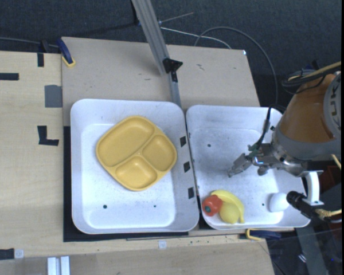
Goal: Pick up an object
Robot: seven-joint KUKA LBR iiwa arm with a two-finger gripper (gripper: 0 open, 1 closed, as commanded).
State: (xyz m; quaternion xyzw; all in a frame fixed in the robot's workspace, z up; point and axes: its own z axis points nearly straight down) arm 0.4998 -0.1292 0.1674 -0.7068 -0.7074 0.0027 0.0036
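My gripper (241, 166) hangs over the middle of the right bin (218, 125), pointing toward its left side, with nothing visible in it. Below it, at the bin's front edge, lie a small red toy (211, 205) and a yellow toy (231, 208), touching each other. A small white object (276, 201) sits at the bin's front right, beside the arm. A yellow divided plate (136, 152) lies in the left bin (86, 205), well away from the gripper.
The arm's grey and orange body (309, 125) covers the right bin's right side. A metal pole (155, 33) slants down to the bins' shared back edge. The divider between the bins (188, 171) carries black clips.
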